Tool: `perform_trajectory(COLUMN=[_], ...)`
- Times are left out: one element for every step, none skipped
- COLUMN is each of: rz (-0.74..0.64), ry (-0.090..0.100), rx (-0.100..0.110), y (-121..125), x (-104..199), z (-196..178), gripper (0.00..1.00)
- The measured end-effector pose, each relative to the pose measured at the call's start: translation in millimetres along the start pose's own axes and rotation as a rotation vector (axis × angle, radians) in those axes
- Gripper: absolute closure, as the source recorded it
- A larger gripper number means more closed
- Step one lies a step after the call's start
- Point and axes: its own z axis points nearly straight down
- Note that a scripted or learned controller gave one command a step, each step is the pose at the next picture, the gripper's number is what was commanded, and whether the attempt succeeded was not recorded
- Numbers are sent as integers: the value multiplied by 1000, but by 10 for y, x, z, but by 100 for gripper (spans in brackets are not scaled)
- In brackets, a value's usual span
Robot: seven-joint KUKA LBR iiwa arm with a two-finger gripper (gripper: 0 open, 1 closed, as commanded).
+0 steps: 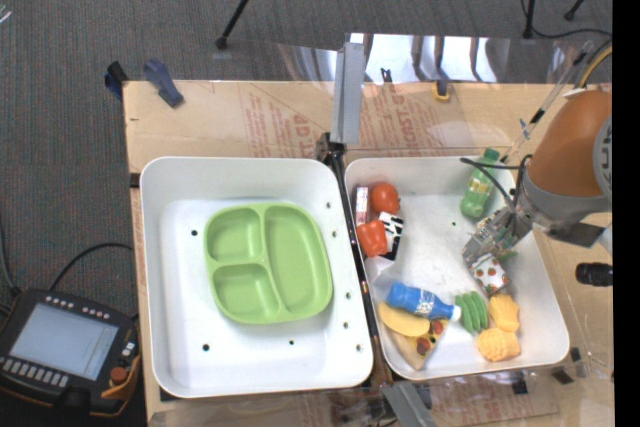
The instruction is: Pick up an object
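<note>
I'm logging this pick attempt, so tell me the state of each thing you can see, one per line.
green divided plate: flat, upright, in left bin
blue bottle: lying on its side in right bin
green bottle: tilted, near the right bin's back edge
banana: lying flat
gripper: low over the right bin

Grey arm (560,200), broad orange band above wrist, metallic pincer (487,243).
</note>
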Motion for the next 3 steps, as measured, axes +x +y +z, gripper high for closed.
perform_trajectory(rz=[-5,-211,-105], ry=[8,1,6], rx=[-2,2,7], y=[36,421,591], x=[39,-254,-56], z=[5,-10,9], gripper=[0,0,0])
